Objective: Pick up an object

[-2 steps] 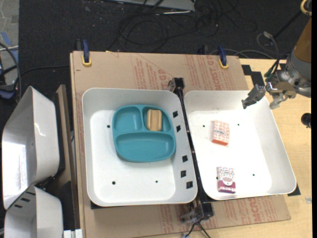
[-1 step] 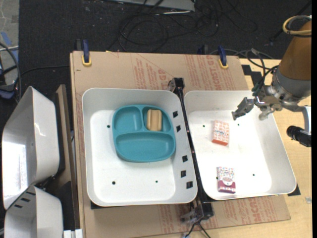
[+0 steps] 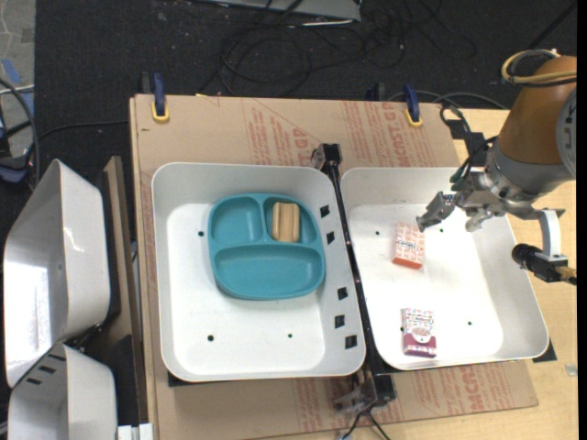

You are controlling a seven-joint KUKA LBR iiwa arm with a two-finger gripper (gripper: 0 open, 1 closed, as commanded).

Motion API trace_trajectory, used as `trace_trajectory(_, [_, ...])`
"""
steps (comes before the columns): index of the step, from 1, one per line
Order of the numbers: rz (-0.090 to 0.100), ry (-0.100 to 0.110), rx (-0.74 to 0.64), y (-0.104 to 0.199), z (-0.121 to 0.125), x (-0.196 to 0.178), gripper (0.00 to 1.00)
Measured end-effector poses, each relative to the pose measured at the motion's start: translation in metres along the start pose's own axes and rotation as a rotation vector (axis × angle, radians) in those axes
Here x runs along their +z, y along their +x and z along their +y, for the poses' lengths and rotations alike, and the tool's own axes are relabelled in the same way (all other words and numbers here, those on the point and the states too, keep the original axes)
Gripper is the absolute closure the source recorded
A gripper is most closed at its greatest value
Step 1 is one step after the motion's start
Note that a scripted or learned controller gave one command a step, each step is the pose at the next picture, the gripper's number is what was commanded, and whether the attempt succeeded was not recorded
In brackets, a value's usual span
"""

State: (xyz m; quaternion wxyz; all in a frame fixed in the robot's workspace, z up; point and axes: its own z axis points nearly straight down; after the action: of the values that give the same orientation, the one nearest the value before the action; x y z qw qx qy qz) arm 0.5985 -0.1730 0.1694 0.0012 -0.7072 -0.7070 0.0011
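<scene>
**A:** Start on your left. What do you have there?

**B:** You have two spare white tubs (image 3: pixel 55 255) off the bench, then the cardboard sheet (image 3: pixel 275 126) under everything. On it sits the left bin (image 3: pixel 170 273), and in that bin lies a teal divided plate (image 3: pixel 261 269). A tan block (image 3: pixel 286 221) rests in the plate's upper right compartment.

**A:** And past the divider?

**B:** You come to the right bin (image 3: pixel 514 282). Two small boxes lie flat on its floor, well apart from each other. The red-and-white box (image 3: pixel 409 246) is in the upper middle of the bin. The pink-and-white box (image 3: pixel 418 332) is near the bin's front wall, almost straight below the first as you look at it.

**A:** Where is the gripper for you?

**B:** The gripper (image 3: pixel 456 216) hangs over the upper part of the right bin, just up and to the right of the red-and-white box and not touching it. Its fingers (image 3: pixel 431 216) look spread, with only the white bin floor between them, so you are holding nothing.

**A:** And the arm itself?

**B:** You see the arm (image 3: pixel 537 126) come in from the right edge, its orange band above the wrist. A yellow-and-blue clamp (image 3: pixel 412 108) grips the cardboard's back edge near it.
</scene>
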Motion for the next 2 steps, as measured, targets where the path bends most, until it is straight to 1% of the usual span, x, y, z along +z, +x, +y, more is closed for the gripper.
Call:
trace_trajectory(1, [0.000, 0.001, 0.001, 0.003, -0.005, 0.044, 0.00])
trace_trajectory(2, [-0.001, -0.005, 0.000, 0.002, -0.004, 0.031, 1.00])
